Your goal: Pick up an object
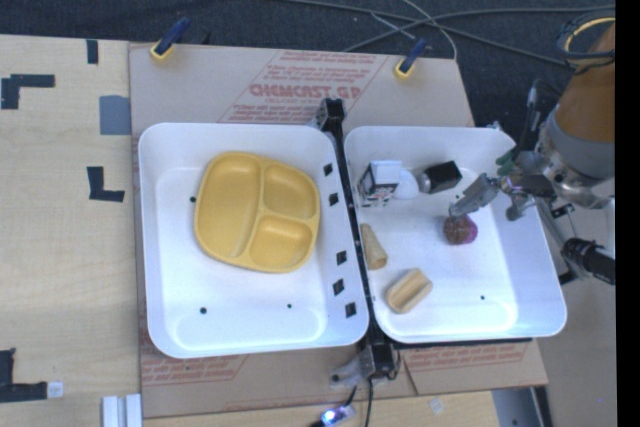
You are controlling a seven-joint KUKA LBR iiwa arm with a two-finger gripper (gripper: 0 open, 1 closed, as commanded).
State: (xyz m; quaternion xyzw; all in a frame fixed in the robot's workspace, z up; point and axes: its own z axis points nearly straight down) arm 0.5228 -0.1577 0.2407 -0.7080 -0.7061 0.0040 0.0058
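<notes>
Pale wooden bench [60,245] under two white bins. Far left of the gripper, yellow divided plate [257,211] in the left bin [160,315]. Closer, in the right bin [535,315]: two tan blocks [408,290], a small white-and-black item [382,179], a dark cylinder [439,177]. Gripper [490,198] spread open, empty, low over a purple-brown ball [459,231] just beneath its left finger. Nothing lifted yet; closing and raising left. Open floor around the ball, right rim close behind.

light: bright, even, from above | shadows: soft, short | glare: white bins [170,245] left of claw [490,195] slightly washed | focus: soft overall, arm blurred
</notes>
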